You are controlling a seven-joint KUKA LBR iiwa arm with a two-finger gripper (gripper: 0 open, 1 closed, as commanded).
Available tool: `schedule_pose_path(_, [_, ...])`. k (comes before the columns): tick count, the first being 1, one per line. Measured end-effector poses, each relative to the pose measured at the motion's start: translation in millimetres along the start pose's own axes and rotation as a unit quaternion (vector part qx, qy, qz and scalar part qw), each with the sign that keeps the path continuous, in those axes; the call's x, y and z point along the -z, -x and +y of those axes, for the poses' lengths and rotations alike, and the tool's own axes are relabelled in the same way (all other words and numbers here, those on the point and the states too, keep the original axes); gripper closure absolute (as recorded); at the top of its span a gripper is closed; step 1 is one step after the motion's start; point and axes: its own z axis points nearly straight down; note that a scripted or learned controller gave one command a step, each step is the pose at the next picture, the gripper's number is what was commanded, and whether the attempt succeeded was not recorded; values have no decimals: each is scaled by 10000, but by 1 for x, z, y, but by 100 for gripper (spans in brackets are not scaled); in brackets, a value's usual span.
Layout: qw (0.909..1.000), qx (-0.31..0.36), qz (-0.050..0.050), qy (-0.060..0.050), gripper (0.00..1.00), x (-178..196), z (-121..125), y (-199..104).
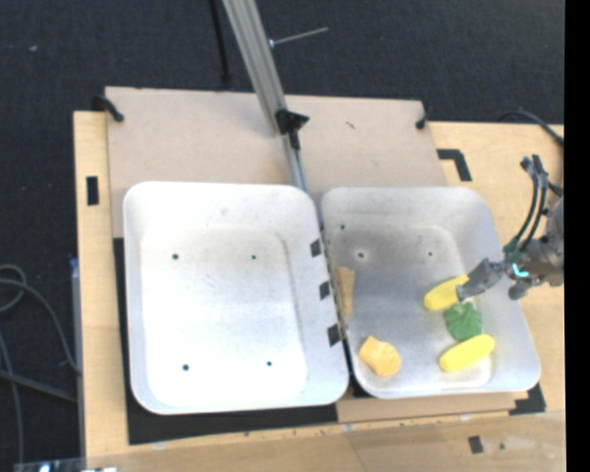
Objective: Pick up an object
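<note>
The right bin point(413, 209) holds several small objects. A yellow oblong piece point(441, 296) lies right of the bin's middle, with a green lump point(462, 321) just below it and a second yellow oblong piece point(466, 354) near the front right corner. An orange-yellow block point(380, 356) sits near the front left corner. A tan wedge point(344, 288) leans against the bin's left wall. My gripper point(477, 279) reaches in over the right rim, low in the bin, its tip at the right end of the upper yellow piece. Whether it has hold of anything cannot be made out.
The left bin point(226, 205) stands beside the right one, the two rims meeting in the middle. A slanted metal pole point(256, 52) rises behind the bins. Cables point(536, 195) hang by the arm at the right edge.
</note>
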Motion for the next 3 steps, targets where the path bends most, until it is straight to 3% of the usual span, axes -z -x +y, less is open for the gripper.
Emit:
schedule_pose_path(1, [10000,-2,-5,17,0,2,1,0])
schedule_pose_path(3, [10000,-17,-7,-13,0,-103,-4,1])
